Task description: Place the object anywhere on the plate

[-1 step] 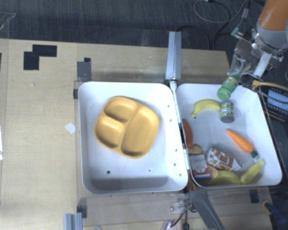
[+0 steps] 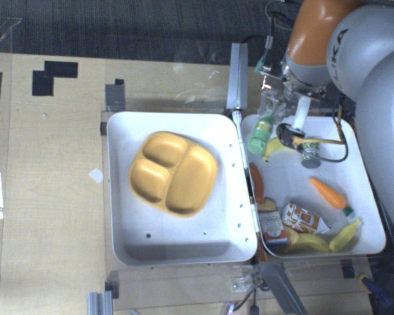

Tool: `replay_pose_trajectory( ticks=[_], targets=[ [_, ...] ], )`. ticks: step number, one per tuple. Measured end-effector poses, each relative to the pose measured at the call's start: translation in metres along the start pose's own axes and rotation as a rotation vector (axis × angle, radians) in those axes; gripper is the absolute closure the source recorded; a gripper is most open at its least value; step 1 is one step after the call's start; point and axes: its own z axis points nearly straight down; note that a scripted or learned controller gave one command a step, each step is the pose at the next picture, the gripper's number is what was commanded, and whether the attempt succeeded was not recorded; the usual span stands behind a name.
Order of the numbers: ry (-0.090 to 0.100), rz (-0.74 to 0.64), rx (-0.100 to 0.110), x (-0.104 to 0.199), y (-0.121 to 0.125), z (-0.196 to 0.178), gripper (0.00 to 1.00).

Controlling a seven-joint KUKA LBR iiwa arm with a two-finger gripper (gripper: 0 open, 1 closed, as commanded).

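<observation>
The arm reaches in from the right, and its end effector (image 2: 280, 113) hangs low over the top left corner of the right bin (image 2: 374, 231), so it looks like it is going for something to pick. I cannot tell if it is released or clenched. A green bottle (image 2: 260, 135) sits right by it, with a small yellow thing (image 2: 274, 148) just beside, so one of these may be the object to move. Farther down in this bin are an orange carrot (image 2: 328, 193), a little carton (image 2: 303, 219) and a banana (image 2: 322, 242). The left bin (image 2: 128, 241) holds the yellow plate (image 2: 174, 173), which has three dips in it. Nothing sits on the plate, so the job looks not yet done.
</observation>
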Motion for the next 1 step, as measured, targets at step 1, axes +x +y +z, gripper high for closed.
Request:
replay_pose_trajectory(
  ticks=[1],
  targets=[
    [0.001, -0.26, -0.001, 0.1, -0.041, 0.0102, 1.0]
  ],
)
